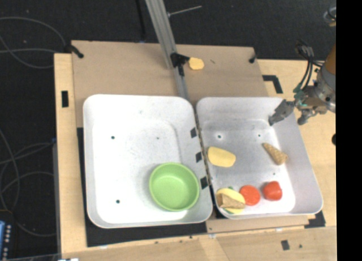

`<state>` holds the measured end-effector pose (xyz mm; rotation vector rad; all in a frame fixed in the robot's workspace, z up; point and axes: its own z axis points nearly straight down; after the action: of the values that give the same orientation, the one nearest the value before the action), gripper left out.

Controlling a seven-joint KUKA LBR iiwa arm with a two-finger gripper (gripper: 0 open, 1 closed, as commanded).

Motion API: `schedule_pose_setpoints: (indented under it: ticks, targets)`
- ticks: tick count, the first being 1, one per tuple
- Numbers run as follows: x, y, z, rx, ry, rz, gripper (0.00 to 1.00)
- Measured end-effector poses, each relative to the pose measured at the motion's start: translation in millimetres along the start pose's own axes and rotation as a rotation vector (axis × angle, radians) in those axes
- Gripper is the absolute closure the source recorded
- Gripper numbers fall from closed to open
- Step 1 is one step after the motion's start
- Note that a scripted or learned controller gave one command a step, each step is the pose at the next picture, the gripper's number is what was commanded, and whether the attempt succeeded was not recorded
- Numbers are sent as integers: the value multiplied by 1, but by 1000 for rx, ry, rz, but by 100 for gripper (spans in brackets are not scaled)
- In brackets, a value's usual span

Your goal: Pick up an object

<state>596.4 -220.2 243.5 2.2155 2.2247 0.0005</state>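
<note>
- Objects for picking sit in the right bin [294, 141]: bread [231, 200], tomato [249, 195], pepper [272, 191] at the near rim, crowded; I fear a knock there
- Potato [221, 157], crust [274, 153] lie apart
- Gripper [289, 112] hovers spread, empty, above the far right wall; I could clip it
- Bowl [174, 186] left; bench brown

metal pole [161, 22] | yellow piece [196, 63] on bench [226, 67]

Right bin [294, 141] holds yellow lump [221, 157], tan wedge [274, 153], two red pieces [272, 191], lying apart.
</note>
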Motion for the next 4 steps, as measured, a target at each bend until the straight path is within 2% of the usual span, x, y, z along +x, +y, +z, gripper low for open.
schedule_pose_setpoints:
  ticks: [1, 3, 4]
  targets:
    - [0, 0, 0, 1, -1, 0, 0]
    - [1, 4, 125, 7, -1, 4, 0]
    - [-1, 3, 143, 3, -2, 5, 0]
